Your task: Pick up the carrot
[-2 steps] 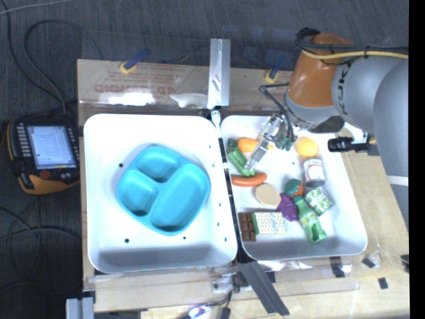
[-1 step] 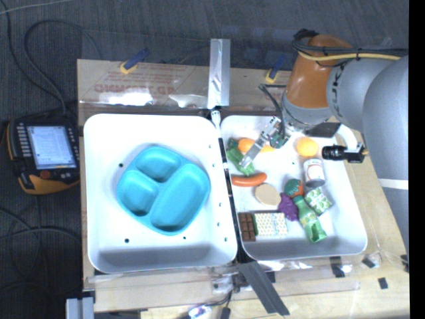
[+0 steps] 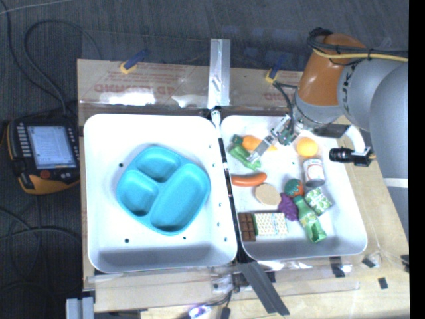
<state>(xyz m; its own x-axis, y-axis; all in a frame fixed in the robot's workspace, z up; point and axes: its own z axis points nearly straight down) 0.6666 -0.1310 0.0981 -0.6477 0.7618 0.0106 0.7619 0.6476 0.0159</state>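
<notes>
Far left of hand, off the tabletop [image 3: 89,72]: handheld control pendant [image 3: 45,153] on the floor.

Left of hand: left bin [image 3: 99,244], holding one blue divided dish [image 3: 164,188], three compartments, nothing seen in them.

Right bin [image 3: 352,234], crowded. Just left of hand: carrot [image 3: 250,142], read as the orange body with green leafy top; leaves toward the lower left, orange end toward the upper right, so long axis on a slant. Touching or very nearly touching the hand tip; cannot tell which.

Hand [image 3: 260,151]: low over the upper left part of the right bin, reaching in from the upper right, roughly in line with the carrot's axis. How far open: cannot tell. Nothing visibly gripped.

Below hand: reddish sausage-like piece [image 3: 249,179], lying roughly level; possible mix-up with the target. Further below: round tan biscuit [image 3: 267,194], chocolate bar [image 3: 247,226], wafer packet [image 3: 271,224].

Right of hand: orange ball [image 3: 307,146], small can [image 3: 313,173], purple grapes [image 3: 287,207], green bottle [image 3: 312,221].

Judgement: pick not yet secured. Next move depends on centring over the orange body, a slight shift left, jaws set across the slanted axis.
</notes>
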